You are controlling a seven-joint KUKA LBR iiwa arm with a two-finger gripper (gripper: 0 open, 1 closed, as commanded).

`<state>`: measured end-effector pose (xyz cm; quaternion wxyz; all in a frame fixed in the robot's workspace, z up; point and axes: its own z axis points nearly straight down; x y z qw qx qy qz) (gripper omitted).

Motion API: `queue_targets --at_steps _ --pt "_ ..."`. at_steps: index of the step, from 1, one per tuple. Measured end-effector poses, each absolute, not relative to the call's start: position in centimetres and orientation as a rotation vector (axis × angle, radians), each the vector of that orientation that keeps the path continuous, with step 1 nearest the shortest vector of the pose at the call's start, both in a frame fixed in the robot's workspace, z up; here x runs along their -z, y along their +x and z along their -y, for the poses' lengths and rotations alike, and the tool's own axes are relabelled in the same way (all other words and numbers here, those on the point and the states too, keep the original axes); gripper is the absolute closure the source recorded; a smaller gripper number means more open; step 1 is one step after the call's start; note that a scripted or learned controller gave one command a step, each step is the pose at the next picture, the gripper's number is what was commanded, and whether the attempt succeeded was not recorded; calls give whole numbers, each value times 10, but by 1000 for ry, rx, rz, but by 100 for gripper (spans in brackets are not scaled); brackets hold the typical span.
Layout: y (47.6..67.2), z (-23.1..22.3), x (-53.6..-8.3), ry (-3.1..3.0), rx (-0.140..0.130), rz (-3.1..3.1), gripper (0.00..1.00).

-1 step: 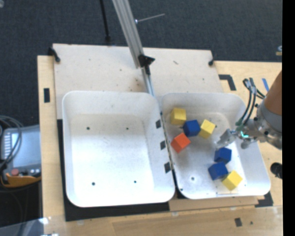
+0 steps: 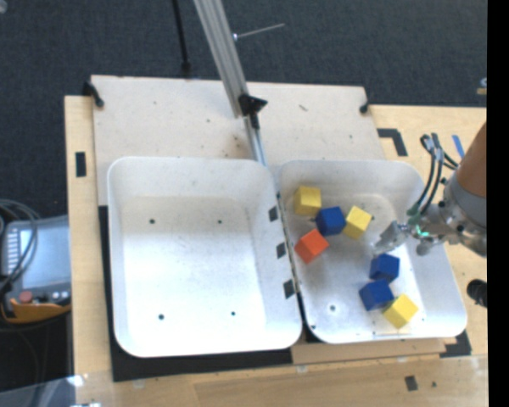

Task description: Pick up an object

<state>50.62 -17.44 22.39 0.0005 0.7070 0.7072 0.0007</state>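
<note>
The arm's hand (image 2: 396,236), its state impossible to tell, hovers above a small blue plastic cube (image 2: 385,266); the neighbouring blue cube (image 2: 376,294) could jam a descent.

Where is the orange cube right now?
The orange cube lies in the right bin, near its left wall, just below and left of a blue cube and below a yellow cube.

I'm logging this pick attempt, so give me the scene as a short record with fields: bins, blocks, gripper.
bins: left bin and right bin, both white, side by side
blocks: seven cubes, all in the right bin
yellow: three
blue: three
orange: one
gripper: gripper over the right bin's right side, just above a blue cube; grip state unclear
</note>
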Motion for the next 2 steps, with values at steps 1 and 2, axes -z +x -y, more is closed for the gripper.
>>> queue_targets --at_steps 1,2 --pt "500 174 -162 2225 6 -2223 0" --pt "498 179 -125 2215 0 -2203 0"
